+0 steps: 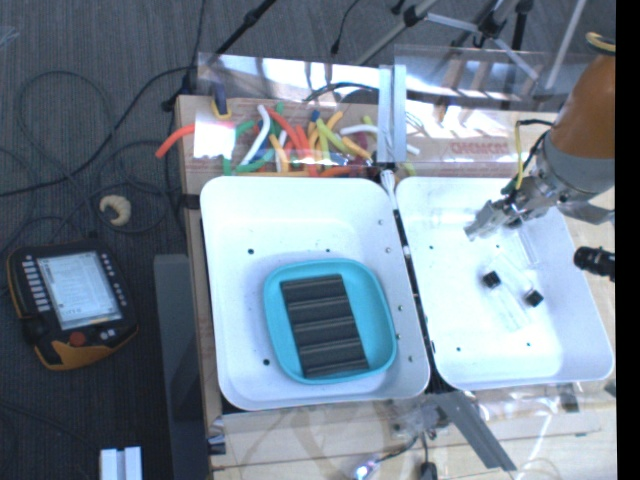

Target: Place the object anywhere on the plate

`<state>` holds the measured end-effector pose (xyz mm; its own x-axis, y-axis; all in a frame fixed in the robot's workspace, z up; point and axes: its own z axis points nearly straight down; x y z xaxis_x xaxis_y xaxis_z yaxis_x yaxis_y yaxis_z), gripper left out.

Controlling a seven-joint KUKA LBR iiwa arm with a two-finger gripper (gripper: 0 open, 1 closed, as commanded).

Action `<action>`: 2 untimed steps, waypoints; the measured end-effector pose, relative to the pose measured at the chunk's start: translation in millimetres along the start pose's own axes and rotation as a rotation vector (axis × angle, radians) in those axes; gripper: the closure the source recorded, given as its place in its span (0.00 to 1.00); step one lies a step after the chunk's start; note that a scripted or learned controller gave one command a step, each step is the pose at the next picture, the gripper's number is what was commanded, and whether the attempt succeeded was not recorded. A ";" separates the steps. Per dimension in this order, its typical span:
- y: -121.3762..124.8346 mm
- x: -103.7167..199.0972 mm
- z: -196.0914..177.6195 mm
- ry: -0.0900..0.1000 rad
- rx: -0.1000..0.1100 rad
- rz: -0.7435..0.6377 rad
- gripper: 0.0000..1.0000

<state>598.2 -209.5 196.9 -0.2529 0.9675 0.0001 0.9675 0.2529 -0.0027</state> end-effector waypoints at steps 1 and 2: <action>-24.3 38.7 48.0 0.002 0.001 -0.169 1.00; -24.1 38.8 48.0 0.002 0.000 -0.170 0.00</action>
<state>564.9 -178.1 149.0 -0.4125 0.9110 0.0030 0.9109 0.4125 -0.0026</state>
